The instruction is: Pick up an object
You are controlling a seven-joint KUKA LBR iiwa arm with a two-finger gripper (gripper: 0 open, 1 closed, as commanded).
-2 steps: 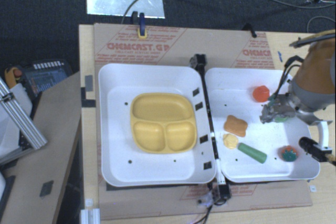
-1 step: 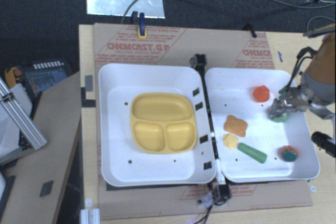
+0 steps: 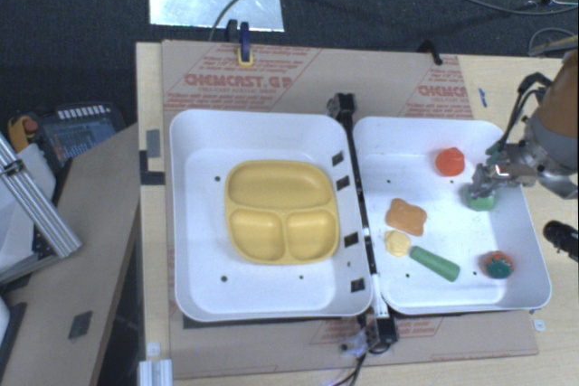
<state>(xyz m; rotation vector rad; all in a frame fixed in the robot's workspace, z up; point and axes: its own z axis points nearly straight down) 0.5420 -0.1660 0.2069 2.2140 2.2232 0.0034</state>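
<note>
Our pincer (image 3: 484, 188) hovers over a small green piece (image 3: 482, 202) directly beneath it; whether it grips we cannot tell. We judge the piece light, stiff, smooth plastic, likely to slip, best pinched across its middle.

Bench (image 3: 298, 59) w/ 2 white bins side by side: left bin (image 3: 194, 194), right bin (image 3: 516, 230); yellow clamp (image 3: 244, 45) at far edge.
</note>
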